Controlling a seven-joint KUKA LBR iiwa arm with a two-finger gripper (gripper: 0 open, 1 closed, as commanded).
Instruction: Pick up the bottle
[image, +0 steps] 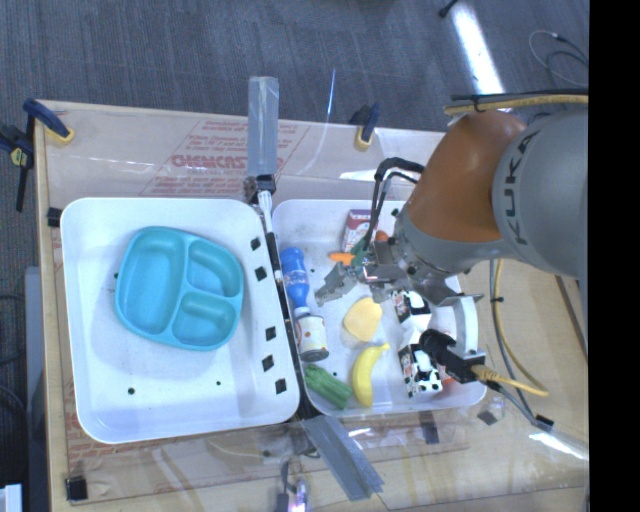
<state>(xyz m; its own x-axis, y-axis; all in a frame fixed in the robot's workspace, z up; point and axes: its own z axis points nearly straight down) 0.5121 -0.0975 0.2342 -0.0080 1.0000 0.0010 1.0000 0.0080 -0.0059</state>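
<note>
The bottle (294, 277) is blue with a pale label and lies along the left wall of the right bin (318, 213), pointing away from me. My gripper (336, 283) hangs low over the right bin just to the bottle's right, a short gap apart from it. Nothing shows held in it. The grey arm with its orange band (470, 180) covers the bin's far right side.
A small can (312, 336) sits just in front of the bottle. Nearby lie a yellow lemon (363, 320), a banana (367, 372), a green vegetable (328, 385), a cow toy (425, 372), an orange piece (343, 258) and a red packet (356, 228). The left bin (90, 400) holds a blue divided plate (180, 288).
</note>
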